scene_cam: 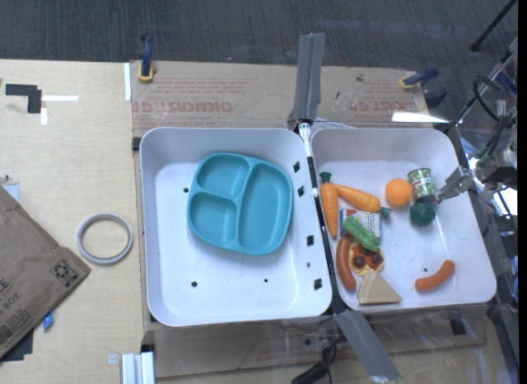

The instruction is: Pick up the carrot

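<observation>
In the right bin, carrots lie beside a sausage — gripper state unclear.

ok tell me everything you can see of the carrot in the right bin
There are two toy carrots in the right bin, both orange with green tops and plastic-looking. One carrot lies lengthwise against the bin's left wall, top at the far end. The other carrot lies across, top touching the first, tip near the orange ball. Neither is gripped.
</observation>
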Robot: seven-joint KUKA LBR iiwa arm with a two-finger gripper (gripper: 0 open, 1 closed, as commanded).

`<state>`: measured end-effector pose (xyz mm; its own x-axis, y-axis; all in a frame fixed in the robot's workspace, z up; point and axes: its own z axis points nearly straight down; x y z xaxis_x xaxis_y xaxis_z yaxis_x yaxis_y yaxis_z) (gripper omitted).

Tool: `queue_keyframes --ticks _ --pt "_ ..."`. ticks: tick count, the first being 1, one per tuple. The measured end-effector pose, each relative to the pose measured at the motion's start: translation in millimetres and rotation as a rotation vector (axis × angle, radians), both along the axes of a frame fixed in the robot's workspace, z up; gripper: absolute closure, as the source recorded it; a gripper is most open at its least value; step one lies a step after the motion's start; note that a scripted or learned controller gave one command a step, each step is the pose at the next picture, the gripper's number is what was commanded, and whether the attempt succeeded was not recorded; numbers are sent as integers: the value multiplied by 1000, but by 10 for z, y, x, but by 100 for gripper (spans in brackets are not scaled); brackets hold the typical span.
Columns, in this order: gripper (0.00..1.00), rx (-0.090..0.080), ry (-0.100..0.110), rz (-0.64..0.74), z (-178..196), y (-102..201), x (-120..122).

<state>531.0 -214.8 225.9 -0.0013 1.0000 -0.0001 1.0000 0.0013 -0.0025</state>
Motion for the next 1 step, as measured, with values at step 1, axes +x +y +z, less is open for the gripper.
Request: queue_keyframes --ticks 1 --pt "0 -1 -6 454 -1326 404 557"
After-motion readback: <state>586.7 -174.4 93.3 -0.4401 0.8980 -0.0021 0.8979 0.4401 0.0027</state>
